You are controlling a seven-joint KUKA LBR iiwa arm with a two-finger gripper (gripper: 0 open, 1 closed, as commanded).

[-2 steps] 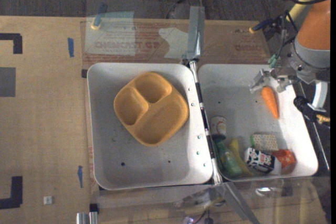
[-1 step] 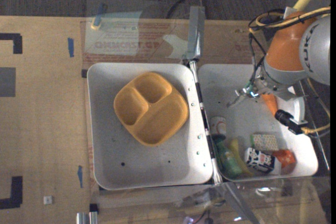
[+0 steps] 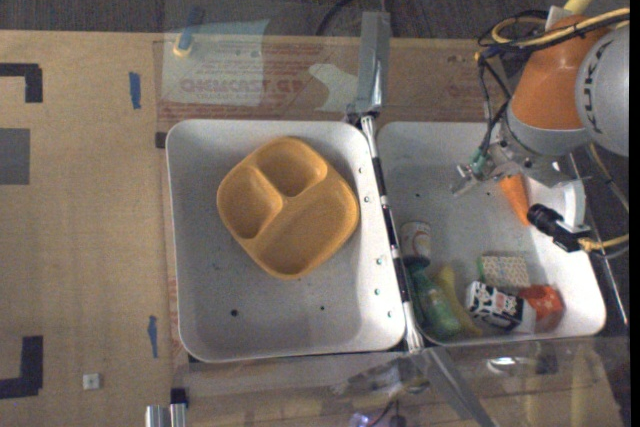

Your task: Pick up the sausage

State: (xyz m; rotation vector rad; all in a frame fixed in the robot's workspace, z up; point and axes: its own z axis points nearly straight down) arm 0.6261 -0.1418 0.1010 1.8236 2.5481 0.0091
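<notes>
Right, gripper (image 3: pixel 477 172) hangs over the upper part of the right bin (image 3: pixel 432 165); nothing visibly held, and I can't tell how wide it stands. Sausage (image 3: pixel 514 196): best guess is the orange elongated piece just right of the gripper, partly under the wrist (low confidence). Suggest shifting right, closing across its short axis, and descending mid-length. Lower part of that bin: small jar (image 3: pixel 415 238), green bottle (image 3: pixel 430 300), carton (image 3: pixel 497 307), red item (image 3: pixel 545 301), waffle-like square (image 3: pixel 503 268). Left bin (image 3: pixel 200 305) holds a yellow divided plate (image 3: pixel 288 207).
</notes>
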